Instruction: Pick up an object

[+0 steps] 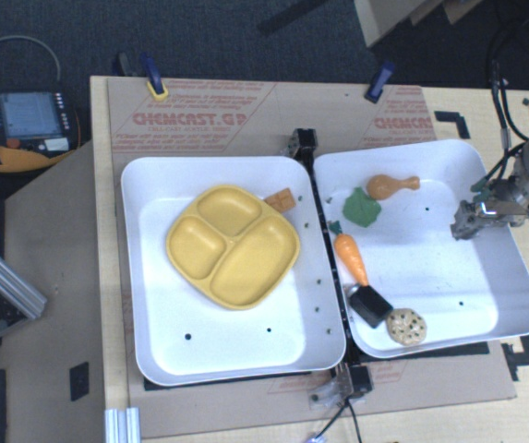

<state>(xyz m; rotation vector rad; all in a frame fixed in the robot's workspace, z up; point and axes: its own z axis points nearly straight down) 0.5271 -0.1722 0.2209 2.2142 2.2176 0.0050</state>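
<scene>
Two bins: shallow and white, side by side on the surface (246, 123); left bin (153, 275) and right bin (486, 284) touch along a dark middle seam
Left bin: holds a yellow divided plate (234, 245) with three compartments; a small brown block (281, 199) lies just beside the plate's upper right rim
Right bin: five things, all in its left half; a tan drumstick (390, 186) near the top; a green lump (362, 209) just below it; an orange carrot (351, 257) lying slantwise by the seam; a black block (370, 305) at the carrot's lower end; a speckled cookie (405, 326) touching the block's lower right side
End effector (472, 218): over the right bin's right wall, at about the height of the green lump; nothing visible in it; whether its jaws stand apart or together, I cannot tell
Things against end effector: all to its left; drumstick and green lump nearest yet well apart from it; cookie and black block lower left, farther off
</scene>
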